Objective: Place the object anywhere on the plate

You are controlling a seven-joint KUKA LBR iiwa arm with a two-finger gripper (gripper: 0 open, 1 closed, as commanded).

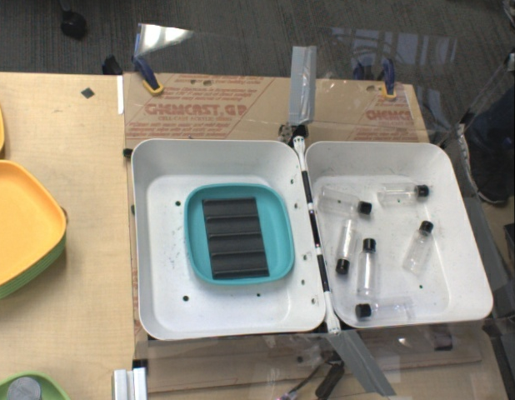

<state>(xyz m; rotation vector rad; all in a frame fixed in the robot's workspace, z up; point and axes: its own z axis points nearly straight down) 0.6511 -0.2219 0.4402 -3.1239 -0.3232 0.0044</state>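
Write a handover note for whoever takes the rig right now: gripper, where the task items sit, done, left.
Gripper: not in frame, no state to report.
Plate: teal, in the left bin, carrying a black ribbed insert.
Objects: about six clear vials with black caps lying loose in the right bin, scattered, some near each other.
Done: nothing; no vial is on the plate.
Left: pick one vial from the right bin and set it on the plate.
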